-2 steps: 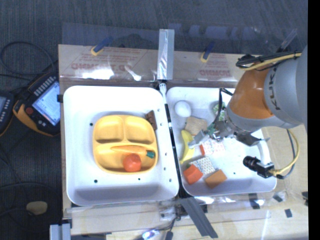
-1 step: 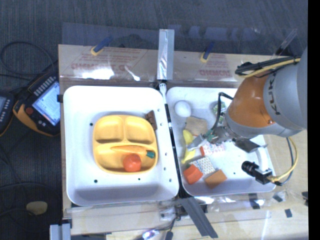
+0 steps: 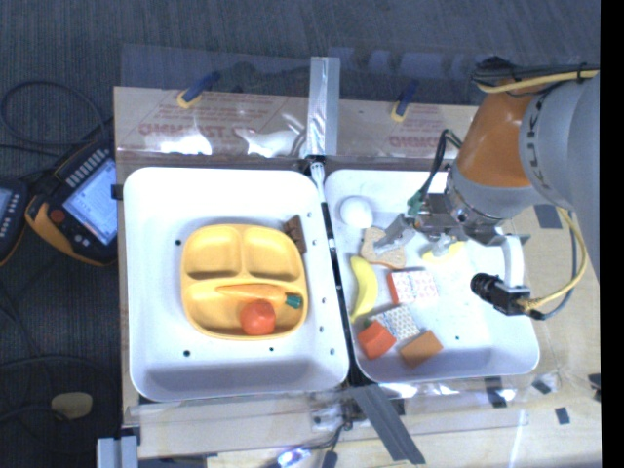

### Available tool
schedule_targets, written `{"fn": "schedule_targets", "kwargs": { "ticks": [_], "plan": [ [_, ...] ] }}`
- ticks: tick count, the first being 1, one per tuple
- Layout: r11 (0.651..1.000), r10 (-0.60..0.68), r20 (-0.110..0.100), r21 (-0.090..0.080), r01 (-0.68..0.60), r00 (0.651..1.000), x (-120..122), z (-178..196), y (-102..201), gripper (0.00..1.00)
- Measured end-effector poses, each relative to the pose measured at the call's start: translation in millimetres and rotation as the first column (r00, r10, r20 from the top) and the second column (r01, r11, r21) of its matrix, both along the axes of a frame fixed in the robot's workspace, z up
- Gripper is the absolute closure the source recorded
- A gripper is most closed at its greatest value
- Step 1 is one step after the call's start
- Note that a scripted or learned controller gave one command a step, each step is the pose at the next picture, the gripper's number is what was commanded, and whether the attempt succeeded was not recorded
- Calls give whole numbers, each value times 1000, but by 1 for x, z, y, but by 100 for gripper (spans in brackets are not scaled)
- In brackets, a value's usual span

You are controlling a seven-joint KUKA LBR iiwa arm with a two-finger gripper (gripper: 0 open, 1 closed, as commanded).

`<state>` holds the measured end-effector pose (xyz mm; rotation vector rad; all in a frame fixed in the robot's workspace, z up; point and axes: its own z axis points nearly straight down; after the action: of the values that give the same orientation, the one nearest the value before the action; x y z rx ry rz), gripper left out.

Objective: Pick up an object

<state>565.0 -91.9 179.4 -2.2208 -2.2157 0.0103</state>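
My gripper (image 3: 414,228) hangs over the upper middle of the right bin (image 3: 507,344), below the arm's orange band (image 3: 492,154). Just beneath it lies a tan, toast-like piece (image 3: 383,253), and a small yellow item (image 3: 441,252) lies to its right. A white ball (image 3: 354,211) sits to the gripper's left. Nearer the front are a banana (image 3: 363,286), a red-and-white patterned box (image 3: 412,286), a grey checkered packet (image 3: 398,320), a red block (image 3: 375,339) and an orange-brown block (image 3: 421,347). I see nothing held in the gripper.
The left bin (image 3: 156,359) holds a yellow divided plate (image 3: 244,261) with a carrot (image 3: 255,292) and a red tomato (image 3: 258,318) on it, and a small brown piece (image 3: 295,230) at its corner. A black cable fitting (image 3: 492,291) hangs over the right bin's right side.
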Motion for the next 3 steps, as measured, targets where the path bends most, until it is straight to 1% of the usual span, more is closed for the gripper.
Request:
{"fn": "schedule_targets", "kwargs": {
  "ticks": [1,2,3],
  "plan": [
    [969,246,32,-12,-246,969,-50,-86,-21,0],
    [982,187,28,-11,-187,982,104,-86,-17,0],
    [989,147,23,-7,-147,989,109,-87,-82,0]
  ]
}}
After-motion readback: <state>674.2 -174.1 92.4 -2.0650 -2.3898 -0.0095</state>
